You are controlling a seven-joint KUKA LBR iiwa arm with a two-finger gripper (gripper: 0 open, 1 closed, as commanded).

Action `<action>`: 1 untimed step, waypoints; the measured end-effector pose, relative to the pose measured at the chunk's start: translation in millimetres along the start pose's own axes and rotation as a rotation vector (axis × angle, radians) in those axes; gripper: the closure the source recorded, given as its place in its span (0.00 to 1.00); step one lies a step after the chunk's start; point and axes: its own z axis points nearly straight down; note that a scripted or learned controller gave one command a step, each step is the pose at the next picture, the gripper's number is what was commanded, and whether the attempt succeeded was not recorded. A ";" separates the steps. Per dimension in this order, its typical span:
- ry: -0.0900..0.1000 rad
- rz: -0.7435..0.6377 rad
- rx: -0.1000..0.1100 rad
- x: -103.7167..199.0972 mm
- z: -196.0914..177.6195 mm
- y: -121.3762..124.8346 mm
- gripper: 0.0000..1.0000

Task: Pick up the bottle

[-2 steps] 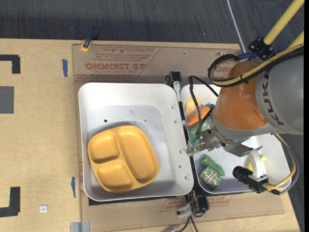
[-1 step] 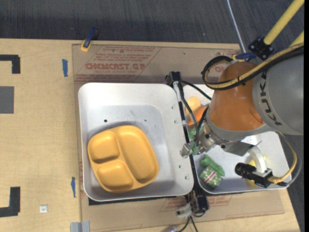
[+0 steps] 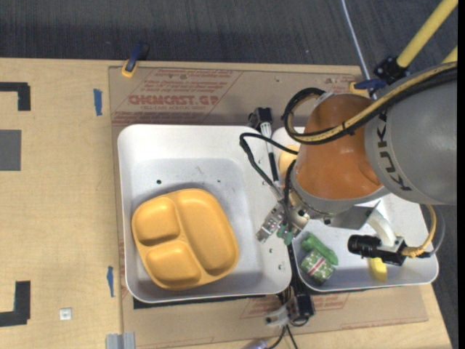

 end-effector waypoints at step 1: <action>0.000 -0.236 0.000 6.6 0.0 6.6 1.00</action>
